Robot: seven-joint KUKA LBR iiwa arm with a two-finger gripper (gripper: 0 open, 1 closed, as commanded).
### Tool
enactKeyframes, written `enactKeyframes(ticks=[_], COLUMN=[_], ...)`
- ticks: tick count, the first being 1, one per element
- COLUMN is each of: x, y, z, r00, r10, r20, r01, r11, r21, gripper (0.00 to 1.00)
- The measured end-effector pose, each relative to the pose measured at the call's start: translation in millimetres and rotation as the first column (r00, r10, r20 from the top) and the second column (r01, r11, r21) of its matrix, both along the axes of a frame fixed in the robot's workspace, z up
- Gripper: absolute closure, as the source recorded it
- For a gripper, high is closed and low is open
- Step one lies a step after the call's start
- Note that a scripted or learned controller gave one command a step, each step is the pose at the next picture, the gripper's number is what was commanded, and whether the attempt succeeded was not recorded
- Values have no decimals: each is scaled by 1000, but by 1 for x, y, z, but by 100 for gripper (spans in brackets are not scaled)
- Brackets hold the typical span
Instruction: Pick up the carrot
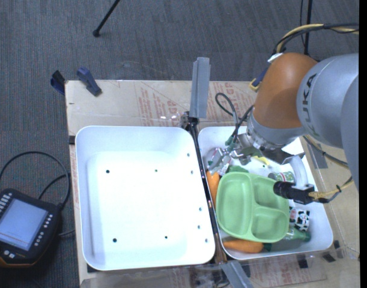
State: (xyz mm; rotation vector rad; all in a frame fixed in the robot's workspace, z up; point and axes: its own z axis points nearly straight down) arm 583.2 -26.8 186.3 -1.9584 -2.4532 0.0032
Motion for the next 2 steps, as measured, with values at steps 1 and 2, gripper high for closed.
enactKeyframes(ticks=[1, 2], x=[-45, -6], y=[47, 42], z=[0, 0], r00=[990, 935], r10=[140, 353], r20=[-2, 1], r01=[-140, -353], r11=[990, 935], r21=[1, 1], gripper=[0, 0])
